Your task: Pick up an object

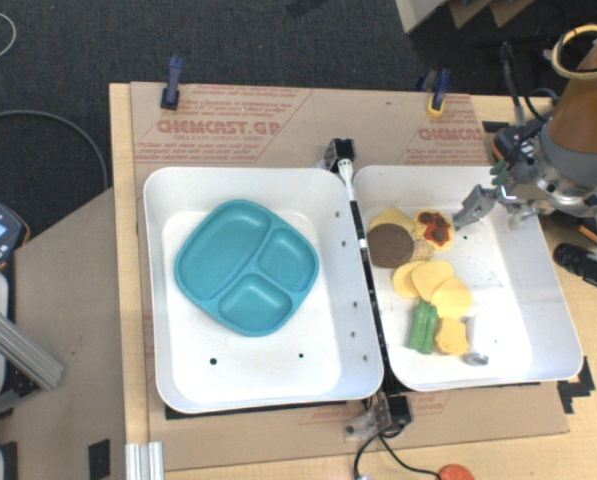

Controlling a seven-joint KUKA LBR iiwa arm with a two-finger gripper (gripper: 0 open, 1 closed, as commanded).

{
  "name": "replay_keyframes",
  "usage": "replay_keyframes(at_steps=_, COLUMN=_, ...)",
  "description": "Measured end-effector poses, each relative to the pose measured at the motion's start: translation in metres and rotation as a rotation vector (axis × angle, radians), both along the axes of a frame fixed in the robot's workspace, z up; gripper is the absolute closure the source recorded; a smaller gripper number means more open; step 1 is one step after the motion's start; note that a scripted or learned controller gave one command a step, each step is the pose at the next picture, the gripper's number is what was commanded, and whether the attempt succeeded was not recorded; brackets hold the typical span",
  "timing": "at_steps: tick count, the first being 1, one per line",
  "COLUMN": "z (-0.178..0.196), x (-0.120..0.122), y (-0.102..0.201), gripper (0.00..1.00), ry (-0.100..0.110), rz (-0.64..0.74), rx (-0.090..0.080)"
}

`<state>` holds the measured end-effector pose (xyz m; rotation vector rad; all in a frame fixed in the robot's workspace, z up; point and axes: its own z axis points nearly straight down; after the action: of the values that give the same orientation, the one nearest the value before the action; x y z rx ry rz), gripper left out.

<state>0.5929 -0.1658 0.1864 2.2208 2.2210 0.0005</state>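
The two-finger gripper (496, 204) hangs over the upper right part of the right shallow white bin (538, 308), its fingers spread apart with nothing between them. Just left of it lie a small red and dark toy piece (435, 227), a round brown disc (389, 245), yellow flat pieces (436, 281) and a green stick (422, 327). The left shallow white bin (178, 358) holds a teal divided plastic plate (246, 267).
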Motion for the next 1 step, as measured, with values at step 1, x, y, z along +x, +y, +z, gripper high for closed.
replay_keyframes(at_steps=1, z=0.0517, x=-0.0530, y=0.0646, gripper=0.00, ry=0.000, rz=0.006, rx=0.004)
